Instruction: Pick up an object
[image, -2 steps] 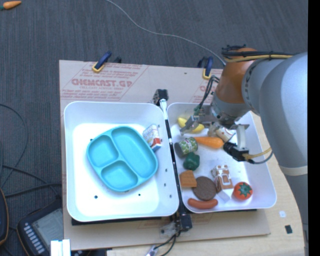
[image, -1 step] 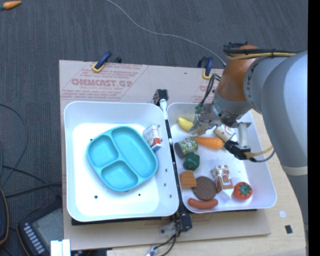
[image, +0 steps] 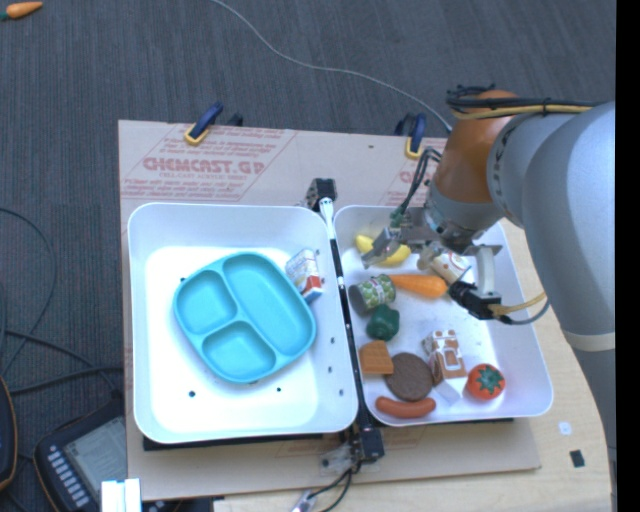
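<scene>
Over the right bin (image: 530, 395) we see the gripper (image: 415, 245) low by the banana (image: 392, 254) and carrot (image: 420, 286) | grip state: we cannot tell.

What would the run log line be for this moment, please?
arm: over right bin | gripper: low by yellow toy banana and orange toy carrot | grasp: none seen | left bin: blue divided plate

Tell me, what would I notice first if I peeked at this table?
The bright blue divided plate sitting in the left bin. Next comes the heap of toy food in the right bin: a carrot, a banana, a tomato and a sausage. The big grey arm with its orange band hangs over that pile.
</scene>
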